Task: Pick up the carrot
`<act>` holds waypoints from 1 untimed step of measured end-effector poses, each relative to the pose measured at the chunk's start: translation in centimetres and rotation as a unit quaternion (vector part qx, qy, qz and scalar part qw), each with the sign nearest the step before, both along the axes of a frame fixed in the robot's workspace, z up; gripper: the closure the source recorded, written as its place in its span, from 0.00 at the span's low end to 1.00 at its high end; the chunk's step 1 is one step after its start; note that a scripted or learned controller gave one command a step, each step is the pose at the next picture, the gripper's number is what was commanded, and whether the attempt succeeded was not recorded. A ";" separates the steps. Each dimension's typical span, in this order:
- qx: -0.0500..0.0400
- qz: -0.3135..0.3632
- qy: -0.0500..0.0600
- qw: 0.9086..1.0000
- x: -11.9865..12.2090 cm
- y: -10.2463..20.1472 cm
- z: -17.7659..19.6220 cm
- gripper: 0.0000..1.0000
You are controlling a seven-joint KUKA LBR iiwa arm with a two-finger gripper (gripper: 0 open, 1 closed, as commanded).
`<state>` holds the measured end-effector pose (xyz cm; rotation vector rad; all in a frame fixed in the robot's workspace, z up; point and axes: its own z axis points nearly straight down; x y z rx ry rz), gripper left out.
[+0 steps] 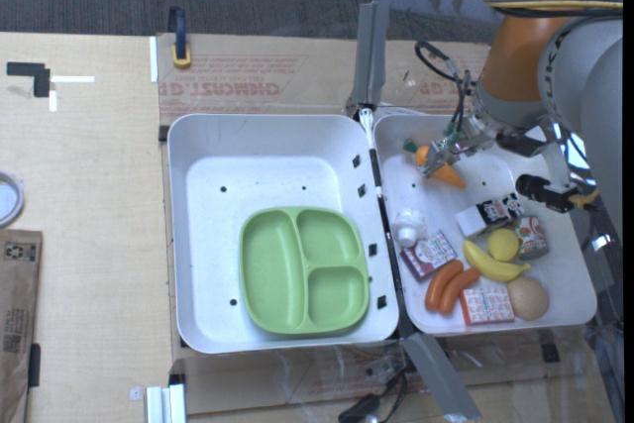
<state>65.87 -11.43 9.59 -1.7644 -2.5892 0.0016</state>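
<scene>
The carrot (449, 176) is a small orange piece lying in the back left part of the right bin (584, 312). My gripper (439, 157) reaches down from the right under the arm's orange band and sits directly on the carrot's upper end. Its tip overlaps the carrot. An orange bit (422, 154) shows just left of the tip. Whether anything is held is unclear at this scale.
Toy food crowds the right bin's front: a banana (483, 259), a lemon (503, 243), sausages (448, 284), an egg-like ball (529, 298), red packets (427, 254) and a small can (533, 236). The left bin (198, 213) holds a green divided plate (305, 268).
</scene>
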 end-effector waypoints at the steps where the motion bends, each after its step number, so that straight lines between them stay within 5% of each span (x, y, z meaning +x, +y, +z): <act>1: -0.003 -0.132 -0.004 0.991 0.0 3.3 9.6 1.00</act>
